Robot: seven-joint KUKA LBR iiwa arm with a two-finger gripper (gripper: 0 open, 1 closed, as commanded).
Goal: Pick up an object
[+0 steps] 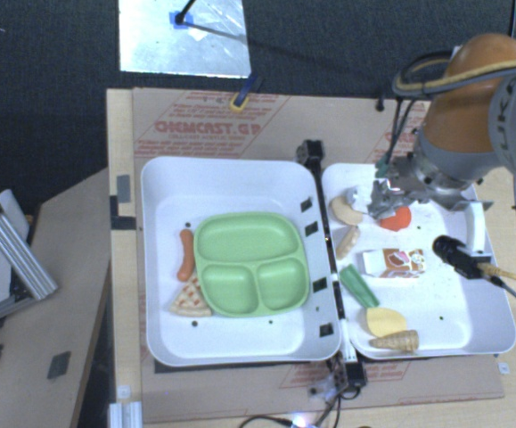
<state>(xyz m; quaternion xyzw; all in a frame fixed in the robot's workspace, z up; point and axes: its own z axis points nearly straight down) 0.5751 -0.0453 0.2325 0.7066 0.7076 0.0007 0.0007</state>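
Right now the jaws [387, 201] are hovering low in the right bin [494, 315], just beside the red piece [397, 218]; whether they are spread, I cannot tell. Likely risk: they are crowding the banana slice [345, 210] and could nudge it. Open floor is lying toward the bin's right wall.

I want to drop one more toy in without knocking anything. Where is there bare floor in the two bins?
Left white bin: the strip behind the green divided plate is bare. The orange hot dog and waffle wedge crowd its left side.

Right white bin: bare floor lies at the front right, past the white printed card. The back is crowded under the gripper by the red piece.
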